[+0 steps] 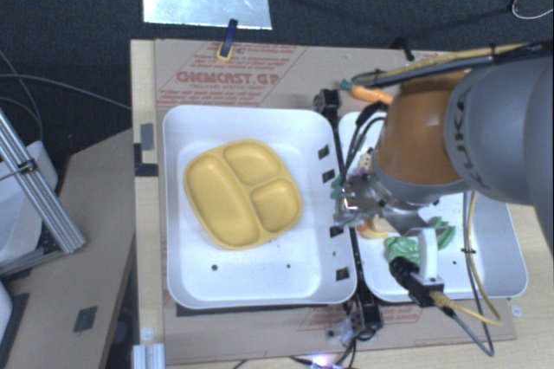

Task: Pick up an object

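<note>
Grey arm [506,129], orange band [415,138], black and yellow cables.

The tray [241,192] is plain yellow, lying in a white bin [197,276]. The arm [485,129] is grey with an orange band, above a green thing [403,249] in the other white bin [502,259].

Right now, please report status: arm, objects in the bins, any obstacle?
Grey arm low over right white bin. Green crumpled object beside wrist, not seen held. Yellow three-compartment plastic tray in left white bin.
</note>
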Available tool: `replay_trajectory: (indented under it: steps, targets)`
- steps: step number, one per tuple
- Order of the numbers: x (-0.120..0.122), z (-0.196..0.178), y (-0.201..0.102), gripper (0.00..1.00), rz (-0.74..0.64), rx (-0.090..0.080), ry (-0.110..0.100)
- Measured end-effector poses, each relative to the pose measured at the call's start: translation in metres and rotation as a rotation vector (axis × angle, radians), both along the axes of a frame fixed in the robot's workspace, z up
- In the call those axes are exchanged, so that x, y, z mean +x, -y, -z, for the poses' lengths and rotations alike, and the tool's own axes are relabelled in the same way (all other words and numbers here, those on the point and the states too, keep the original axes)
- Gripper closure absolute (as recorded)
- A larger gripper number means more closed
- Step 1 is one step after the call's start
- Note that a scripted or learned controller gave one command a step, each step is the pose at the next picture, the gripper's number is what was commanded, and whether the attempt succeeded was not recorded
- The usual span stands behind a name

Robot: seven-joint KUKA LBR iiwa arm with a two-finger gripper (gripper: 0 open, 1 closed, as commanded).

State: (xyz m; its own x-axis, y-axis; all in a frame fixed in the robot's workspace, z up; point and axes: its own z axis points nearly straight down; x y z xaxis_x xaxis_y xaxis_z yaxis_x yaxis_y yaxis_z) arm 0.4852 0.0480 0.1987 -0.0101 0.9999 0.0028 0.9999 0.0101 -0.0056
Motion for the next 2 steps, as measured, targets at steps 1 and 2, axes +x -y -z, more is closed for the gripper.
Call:
replay_trajectory:
  steps: [1,2]
  targets:
    - [-0.001,0.038,-0.111,1.00,-0.005,0.002,0.003]
    - [0.063,0.113,-0.095,1.00,0.011,-0.003,0.014]
